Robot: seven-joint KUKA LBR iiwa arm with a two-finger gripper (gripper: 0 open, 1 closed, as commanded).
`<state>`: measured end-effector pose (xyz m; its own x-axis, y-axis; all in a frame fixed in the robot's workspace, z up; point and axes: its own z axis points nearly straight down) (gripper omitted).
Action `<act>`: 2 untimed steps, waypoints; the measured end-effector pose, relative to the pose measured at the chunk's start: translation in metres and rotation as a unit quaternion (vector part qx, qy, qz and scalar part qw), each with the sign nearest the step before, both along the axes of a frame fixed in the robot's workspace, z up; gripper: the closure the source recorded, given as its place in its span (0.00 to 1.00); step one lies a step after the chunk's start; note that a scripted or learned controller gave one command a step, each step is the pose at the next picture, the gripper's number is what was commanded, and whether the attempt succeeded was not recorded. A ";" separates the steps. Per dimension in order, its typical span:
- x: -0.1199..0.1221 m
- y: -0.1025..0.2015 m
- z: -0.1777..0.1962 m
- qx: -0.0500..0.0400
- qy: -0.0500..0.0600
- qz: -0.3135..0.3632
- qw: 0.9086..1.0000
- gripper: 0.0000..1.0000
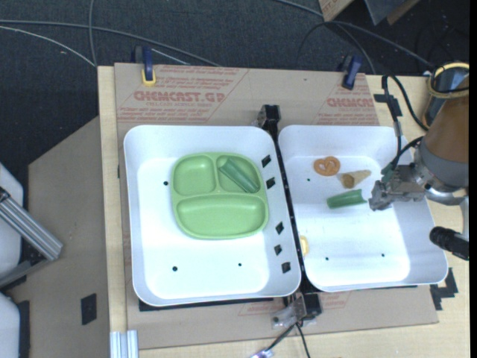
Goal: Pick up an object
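In the right bin (358,263) lie a green cylinder-like piece (344,198), a tan cone-shaped piece (354,177) and an orange pretzel-shaped piece (326,166). My gripper (381,198) hangs low over the right bin, just right of the green piece's end. Nothing shows between its fingers. The left bin (149,237) bears a green divided plate (218,196) with a green pickle-like piece (240,173) in its upper right compartment.
Black clips run along the seam between the two bins (277,222). A small yellow bit (303,245) sits at the right bin's left wall. Blue clamps (147,64) hold the cardboard base at the back. Cables cross the dark floor beyond.
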<state>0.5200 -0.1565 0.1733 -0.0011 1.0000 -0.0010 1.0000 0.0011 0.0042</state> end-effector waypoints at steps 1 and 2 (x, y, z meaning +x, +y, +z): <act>0.009 0.006 0.059 0.000 -0.001 0.001 1.000 1.00; 0.010 0.006 0.113 -0.001 -0.002 0.000 1.000 1.00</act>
